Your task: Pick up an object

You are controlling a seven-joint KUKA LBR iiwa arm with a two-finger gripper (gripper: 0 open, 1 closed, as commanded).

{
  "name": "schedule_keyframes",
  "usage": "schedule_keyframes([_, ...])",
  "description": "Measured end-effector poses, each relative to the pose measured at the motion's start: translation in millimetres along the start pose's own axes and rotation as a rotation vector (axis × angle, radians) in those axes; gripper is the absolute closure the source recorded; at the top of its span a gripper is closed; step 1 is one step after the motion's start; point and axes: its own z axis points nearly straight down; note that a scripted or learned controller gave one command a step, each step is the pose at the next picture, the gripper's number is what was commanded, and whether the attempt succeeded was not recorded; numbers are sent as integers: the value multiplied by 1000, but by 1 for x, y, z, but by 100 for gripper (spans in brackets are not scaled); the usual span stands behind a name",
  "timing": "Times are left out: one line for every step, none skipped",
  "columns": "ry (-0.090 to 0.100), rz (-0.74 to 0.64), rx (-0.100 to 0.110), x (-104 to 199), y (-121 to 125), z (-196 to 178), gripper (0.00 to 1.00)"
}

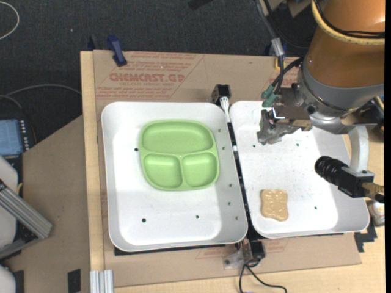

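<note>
Camera view, from above at a slant.

Left bin [122,218]: white, shallow. Holds one green tray [179,154] with three compartments, lying flat near the bin's middle.

Right bin [324,218]: white, shallow, touching the left bin along a dark seam. Holds one tan, flat, roughly square cookie [275,204] near the front edge, toward the seam side. A black cylindrical fitting [335,173] juts in over the bin from the right.

Arm [348,47]: grey with an orange band, reaching in from the right. Gripper [269,133] hangs over the back part of the right bin, well apart from the cookie. Nothing is visible between its tips. Whether they stand apart or together cannot be told.

Step in hand, as judged: approach. The cookie is the nearest pickable thing.

Advice: bring the gripper forward until centred over the cookie, then descend straight. The cookie lies flat and thin, so the tips need to reach the bin floor and straddle opposite edges. Too high a close would likely slip off its top.
</note>
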Motion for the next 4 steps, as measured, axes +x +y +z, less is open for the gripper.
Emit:
schedule_keyframes([0,3,-1,22,0,-21,100])
schedule_keyframes([2,-1,-2,78,0,-52,100])
schedule_keyframes([-1,-3,9,150,0,-22,100])
schedule_keyframes([-1,14,-2,68,1,-47,100])
